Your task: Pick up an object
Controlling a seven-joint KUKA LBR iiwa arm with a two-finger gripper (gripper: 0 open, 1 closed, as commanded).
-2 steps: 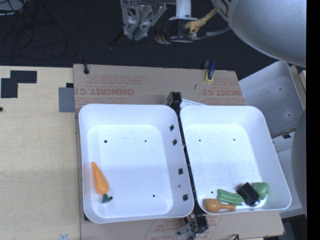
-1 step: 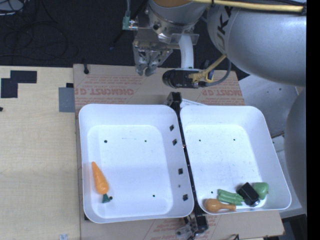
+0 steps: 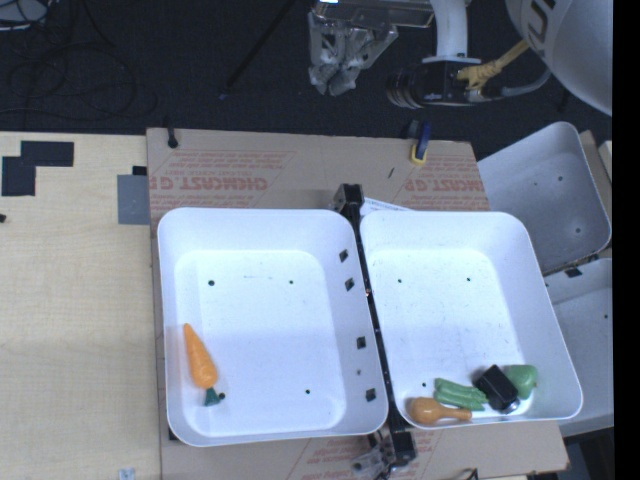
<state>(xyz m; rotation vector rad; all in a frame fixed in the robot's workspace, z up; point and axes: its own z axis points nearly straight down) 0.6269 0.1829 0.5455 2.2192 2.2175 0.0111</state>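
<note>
The pincer (image 3: 338,68) hangs high above the far edge of the desk, holding nothing; whether it is spread cannot be told. Nothing is picked: a carrot (image 3: 200,358) lies in the left bin (image 3: 250,230), other toys (image 3: 480,396) in the right bin (image 3: 440,230).

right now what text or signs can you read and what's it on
"CHEMCAST GP": red print on the cardboard sheet under the bins, seen upside down, repeated across it; my best reading.
"U": part of a dark letter on the arm casing, top right, cut off by the frame.
Red print on the cardboard's bottom edge: too cut off to read.
</note>
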